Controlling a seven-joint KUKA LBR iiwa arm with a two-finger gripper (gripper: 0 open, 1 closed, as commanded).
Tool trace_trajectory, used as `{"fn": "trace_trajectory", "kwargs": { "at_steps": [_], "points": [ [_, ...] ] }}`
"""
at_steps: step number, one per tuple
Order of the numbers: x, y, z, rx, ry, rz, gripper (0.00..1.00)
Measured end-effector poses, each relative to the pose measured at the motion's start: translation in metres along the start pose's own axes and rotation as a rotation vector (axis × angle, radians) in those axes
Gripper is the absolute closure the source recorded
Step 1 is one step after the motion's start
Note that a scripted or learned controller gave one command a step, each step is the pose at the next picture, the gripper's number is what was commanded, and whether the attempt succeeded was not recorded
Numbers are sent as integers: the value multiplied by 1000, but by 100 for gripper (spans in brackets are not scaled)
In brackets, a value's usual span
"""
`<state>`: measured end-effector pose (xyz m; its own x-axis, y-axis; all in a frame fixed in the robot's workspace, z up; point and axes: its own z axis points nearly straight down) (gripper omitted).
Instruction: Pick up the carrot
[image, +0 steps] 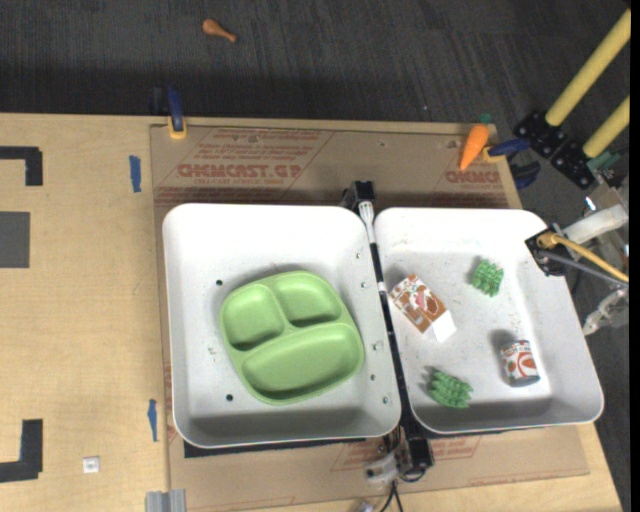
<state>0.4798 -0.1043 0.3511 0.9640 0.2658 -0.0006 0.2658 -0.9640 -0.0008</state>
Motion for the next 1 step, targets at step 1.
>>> {"fn": "trace_trajectory", "kwargs": {
  "at_steps": [1],
  "points": [
    [9,-35,96,2,-2,-74,0]
  ]
}}
